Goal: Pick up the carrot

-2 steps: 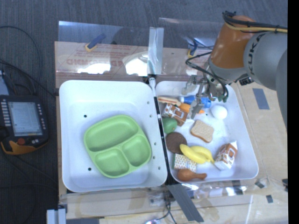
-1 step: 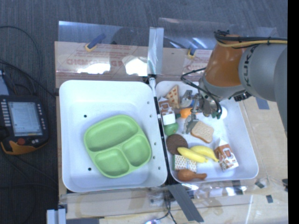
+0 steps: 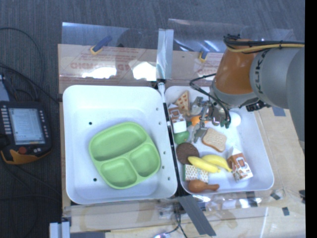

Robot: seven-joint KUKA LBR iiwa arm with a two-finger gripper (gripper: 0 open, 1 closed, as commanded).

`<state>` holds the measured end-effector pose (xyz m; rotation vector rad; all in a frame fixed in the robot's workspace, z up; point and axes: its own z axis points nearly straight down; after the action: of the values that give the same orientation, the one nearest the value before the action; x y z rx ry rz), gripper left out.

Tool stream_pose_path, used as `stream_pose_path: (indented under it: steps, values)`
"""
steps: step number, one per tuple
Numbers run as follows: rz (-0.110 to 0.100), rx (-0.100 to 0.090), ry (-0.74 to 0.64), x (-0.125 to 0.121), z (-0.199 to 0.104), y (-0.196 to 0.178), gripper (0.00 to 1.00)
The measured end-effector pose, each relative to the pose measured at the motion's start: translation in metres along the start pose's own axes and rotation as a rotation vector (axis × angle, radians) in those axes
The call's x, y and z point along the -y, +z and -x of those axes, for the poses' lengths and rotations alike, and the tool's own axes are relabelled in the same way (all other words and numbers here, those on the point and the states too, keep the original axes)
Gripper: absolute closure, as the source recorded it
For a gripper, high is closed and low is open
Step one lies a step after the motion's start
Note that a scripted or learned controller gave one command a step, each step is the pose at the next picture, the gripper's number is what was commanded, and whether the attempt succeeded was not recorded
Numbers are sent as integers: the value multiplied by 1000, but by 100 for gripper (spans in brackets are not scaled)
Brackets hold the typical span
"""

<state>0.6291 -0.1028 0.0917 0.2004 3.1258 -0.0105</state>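
Grey carpet surrounds counter. Carrot (image 3: 195, 118), partly hidden orange bit in right bin (image 3: 257, 148), lies under end effector (image 3: 202, 125); finger state indiscernible. Likely light, stiff, smooth plastic: grip mid-body crosswise.

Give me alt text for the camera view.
The claw hangs low in the right bin over an orange carrot, among toy foods including bread and bananas. The left bin holds a green divided plate.
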Motion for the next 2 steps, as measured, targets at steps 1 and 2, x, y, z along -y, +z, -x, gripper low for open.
stream_pose_path:
  steps: [1, 2]
  values:
    - [-5, -11, -53, 2, 11, 0, 0]
    - [2, 8, -9, -2, -8, 0, 0]
